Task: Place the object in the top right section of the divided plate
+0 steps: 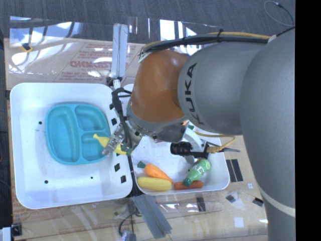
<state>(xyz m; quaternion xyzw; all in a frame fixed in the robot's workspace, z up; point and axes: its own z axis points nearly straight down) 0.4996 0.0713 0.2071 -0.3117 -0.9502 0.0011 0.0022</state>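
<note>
A blue divided plate (65,134) lies in the left white bin (30,185). My gripper (119,143) hangs over the plate's right rim, close to the wall between the two bins. A small yellow object (102,140), shaped like a banana, sits between its fingers and pokes out to the left over the right side of the plate, near the ridge between its two right-hand sections. The gripper is shut on it. The arm's orange band (155,87) and grey body cover much of the right bin.
In the right bin (220,182) lie an orange carrot (157,171), a yellow corn cob (154,184), a green bottle (198,170) and a red pepper (189,185) along its near side. A clear panel (65,59) stands behind the bins.
</note>
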